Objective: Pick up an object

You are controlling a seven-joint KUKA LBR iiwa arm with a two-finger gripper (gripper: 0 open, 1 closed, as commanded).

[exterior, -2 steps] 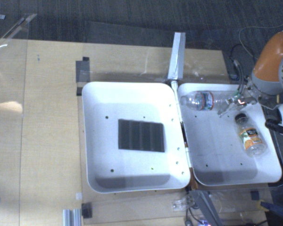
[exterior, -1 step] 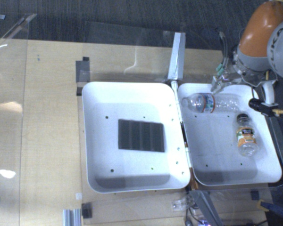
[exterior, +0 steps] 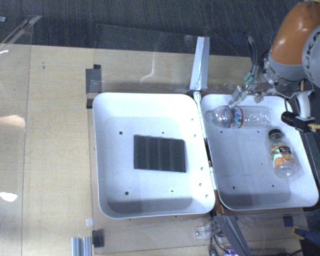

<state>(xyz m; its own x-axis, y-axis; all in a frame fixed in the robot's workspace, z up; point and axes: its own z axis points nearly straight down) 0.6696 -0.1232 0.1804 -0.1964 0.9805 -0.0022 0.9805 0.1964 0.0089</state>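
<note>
A clear plastic bottle with a blue label lies on its side along the far wall of the right bin. A second small bottle, dark-capped with an orange label, lies near that bin's right wall. A dark ribbed rectangular pad lies flat in the middle of the left bin. My gripper hangs over the far rim of the right bin, just above and behind the clear bottle. Its fingers are spread and nothing sits between them.
The grey arm with its orange band comes in from the upper right. A metal bracket stands upright behind the seam between the bins. Wooden bench surface stretches to the left.
</note>
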